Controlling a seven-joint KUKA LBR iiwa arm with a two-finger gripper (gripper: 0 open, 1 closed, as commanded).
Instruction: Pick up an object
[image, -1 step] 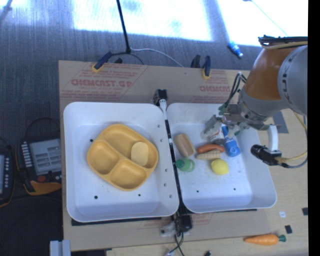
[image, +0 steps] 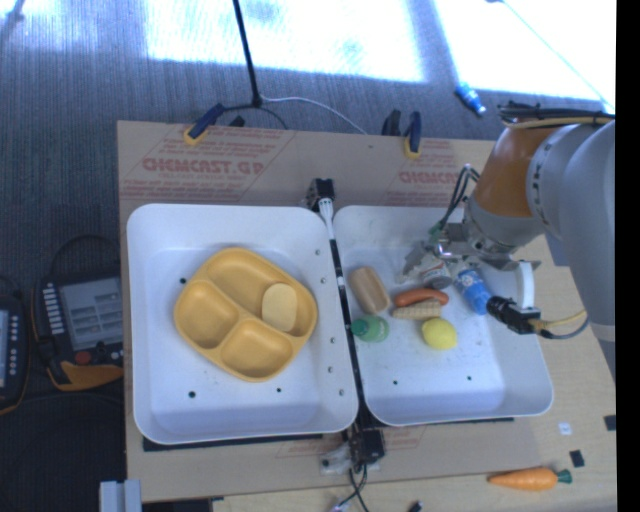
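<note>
The arm (image: 555, 190) reaches in from the right of the frame, and its gripper (image: 440, 255) hangs over the upper middle of the right bin (image: 500, 385). Whether it is open or closed cannot be told — nothing is seen held in it.

Just below it lies a cluster of 6 toys: a bread roll (image: 368, 289) at the left, a green piece (image: 369, 328) under the roll, an orange sausage (image: 421, 297) touching a pale stick (image: 416, 312), a lemon (image: 438, 334) lower down, and a blue bottle (image: 473, 291) at the right.

The left bin (image: 160, 400) holds a yellow tray (image: 215, 320) with 3 sections — a pale yellow piece (image: 280, 306) rests in its right section. A toy carrot (image: 528, 479) lies on the bench (image: 210, 165) at lower right.
</note>
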